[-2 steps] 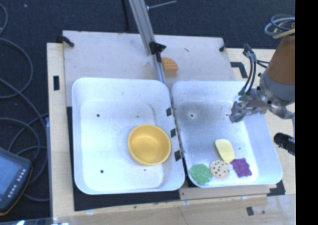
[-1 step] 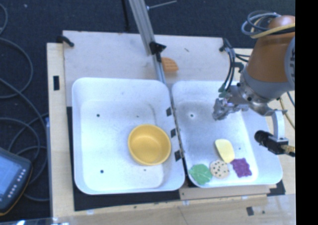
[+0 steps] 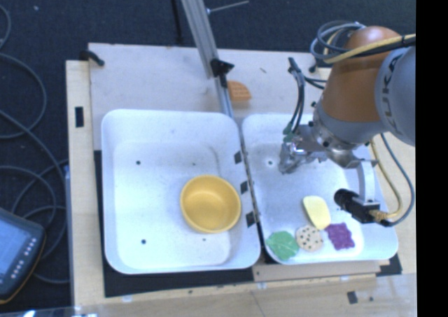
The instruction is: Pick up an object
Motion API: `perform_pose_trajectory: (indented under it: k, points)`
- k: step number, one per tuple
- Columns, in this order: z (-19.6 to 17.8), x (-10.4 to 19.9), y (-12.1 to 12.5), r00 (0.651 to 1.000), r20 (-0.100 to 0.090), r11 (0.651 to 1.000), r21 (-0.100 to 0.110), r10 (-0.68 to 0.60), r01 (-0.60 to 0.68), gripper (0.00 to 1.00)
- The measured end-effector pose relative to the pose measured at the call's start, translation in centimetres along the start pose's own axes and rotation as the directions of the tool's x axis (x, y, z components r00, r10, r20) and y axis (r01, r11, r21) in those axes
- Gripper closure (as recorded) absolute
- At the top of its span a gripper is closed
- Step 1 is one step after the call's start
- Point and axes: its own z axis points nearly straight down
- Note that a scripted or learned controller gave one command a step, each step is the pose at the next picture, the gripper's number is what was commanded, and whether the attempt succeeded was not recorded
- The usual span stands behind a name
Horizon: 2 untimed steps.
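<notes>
- Camera view, arm: the grey arm [image 3: 392, 92] enters from the right, its orange band [image 3: 357, 78] bulking over the upper part of the right bin [image 3: 269, 137]. The wrist points down and toward the bins' shared divider.
- Cables [image 3: 299, 99] loop from the wrist area down alongside the tool.
- Gripper [image 3: 288, 161]: hangs over the upper-left floor of the right bin, near the divider. Finger spread too small and shadowed to read; cannot tell. Nothing visible in its grasp.
- A black fitting with a yellow tip [image 3: 360, 208] sits low on the arm's side, above the bin's right portion.
- Right bin contents, all clustered along the near edge, well apart from the gripper:
  - yellow oblong piece [image 3: 316, 211], lying tilted;
  - round tan cookie with dark specks [image 3: 309, 238], just below it, touching or nearly so;
  - green round piece [image 3: 282, 244], at the cookie's left, by the bin's near-left corner;
  - purple lumpy piece [image 3: 341, 236], at the cookie's right.
- Left bin [image 3: 140, 141]: one yellow bowl [image 3: 210, 203], upright, open side up, in the right half near the divider.
- Behind the bins: a slanted metal rail [image 3: 199, 29] runs down to the divider's far end; a small orange object [image 3: 239, 92] lies on the bench [image 3: 140, 74] just beside it.
- Floor outside the bench: dark, with loose cables [image 3: 21, 92] at left.
</notes>
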Motion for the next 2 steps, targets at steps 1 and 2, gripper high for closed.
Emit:
perform_pose_trajectory:
  k: [1,2]
  points:
    - [-0.8,5.2,0.4,1.0,-0.002,1.0,-0.002,-0.003,0.003,1.0]
    - [0.4,10.1,-0.3,1.0,0.0,1.0,0.001,0.0,0.0,1.0]
